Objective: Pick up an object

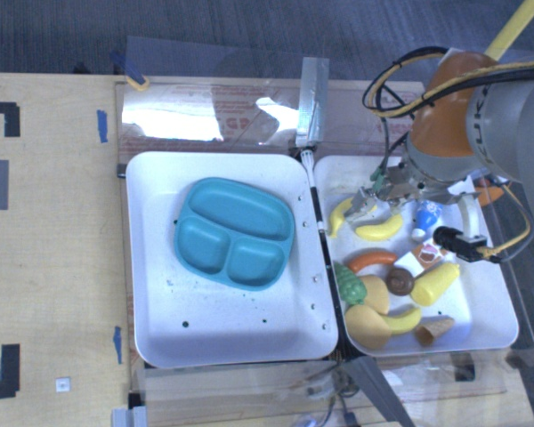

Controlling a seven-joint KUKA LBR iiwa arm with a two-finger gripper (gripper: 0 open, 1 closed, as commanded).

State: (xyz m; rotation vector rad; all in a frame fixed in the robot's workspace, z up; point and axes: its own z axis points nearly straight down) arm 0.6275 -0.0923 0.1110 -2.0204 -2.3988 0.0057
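A: So, where is the arm (481, 123) sitting at this moment?

B: It is reaching in from the right and hanging over the far part of the right bin (503, 327). The gripper (380, 194) is pointing down toward the back left corner of that bin, just above a yellow banana (380, 229).

A: Is it holding anything?

B: I cannot tell. The metal parts at its tip are blurring together, and nothing is showing clearly between them. Whether it is spread or pinched is beyond what the view is giving.

A: What is lying in that bin?

B: A pile of toy food. A second small banana (339, 215) is lying against the left wall, near the gripper. An orange sausage-like piece (371, 260) is sitting just in front of the first banana, with a green leafy piece (350, 285) to its left. A brown round piece (400, 281) is resting beside a yellow lemon-like piece (436, 284). A large pale yellow piece (374, 320) is filling the near left corner, and a tan wedge (435, 328) is lying just to its right. A blue and white item (425, 215) is sitting under the wrist.

A: And the left bin (151, 265)?

B: It is carrying a blue divided plate (234, 231), lying flat, well apart from the gripper.
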